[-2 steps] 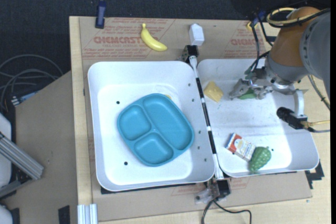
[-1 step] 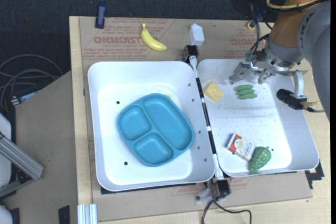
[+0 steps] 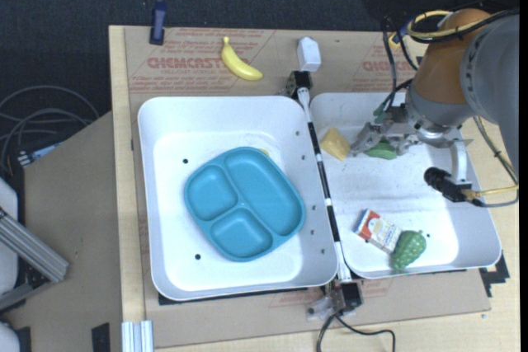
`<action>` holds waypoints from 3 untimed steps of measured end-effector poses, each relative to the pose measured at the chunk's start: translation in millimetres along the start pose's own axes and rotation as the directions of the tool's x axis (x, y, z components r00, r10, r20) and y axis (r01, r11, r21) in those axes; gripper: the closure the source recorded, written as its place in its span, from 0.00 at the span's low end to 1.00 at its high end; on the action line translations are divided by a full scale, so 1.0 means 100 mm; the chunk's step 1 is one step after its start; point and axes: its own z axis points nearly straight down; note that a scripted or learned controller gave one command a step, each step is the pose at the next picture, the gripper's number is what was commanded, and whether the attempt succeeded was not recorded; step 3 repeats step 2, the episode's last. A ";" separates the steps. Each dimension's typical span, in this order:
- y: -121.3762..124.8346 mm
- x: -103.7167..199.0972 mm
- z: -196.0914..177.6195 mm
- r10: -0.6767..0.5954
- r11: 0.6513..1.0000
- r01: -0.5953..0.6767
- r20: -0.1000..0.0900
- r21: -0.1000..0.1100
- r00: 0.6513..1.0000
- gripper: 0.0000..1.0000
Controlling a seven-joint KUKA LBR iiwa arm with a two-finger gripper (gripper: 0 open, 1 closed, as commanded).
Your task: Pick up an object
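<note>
Nearest the camera, at the front of the right white bin (image 3: 474, 247), a small red-and-white printed carton (image 3: 377, 229) lies flat, and a bumpy green plastic vegetable toy (image 3: 408, 250) rests just beside it, touching its right corner. Across the divider, the left white bin (image 3: 165, 177) holds a blue three-compartment plastic plate (image 3: 242, 202), set slightly askew near the bin's middle.

Farther back in the right bin, a pale yellow wedge-shaped block (image 3: 335, 144) lies close to the divider. Just to its right, the two-finger gripper (image 3: 381, 142) hangs low over the bin floor, carried by the grey arm with its orange band (image 3: 445, 66) reaching in from the right. A small flat green object (image 3: 381, 151) sits right under the fingertips, touching or nearly touching them; the gripper's metal parts cover its top, and it cannot be told whether the fingers are spread, closed, or clamped on the green piece.

Beyond the bins, on the brown printed board (image 3: 132, 78), a yellow toy banana (image 3: 239, 63) lies near the back edge, with a small dark blue object (image 3: 157, 22) at the far left corner.
</note>
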 end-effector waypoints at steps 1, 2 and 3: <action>0.43 -0.22 -0.01 -0.001 1.000 0.001 0.002 -0.004 1.000 0.00; 0.01 0.15 0.00 -0.001 1.000 0.001 0.000 0.000 1.000 0.00; 0.01 0.15 0.00 -0.001 1.000 0.001 0.000 0.000 1.000 0.00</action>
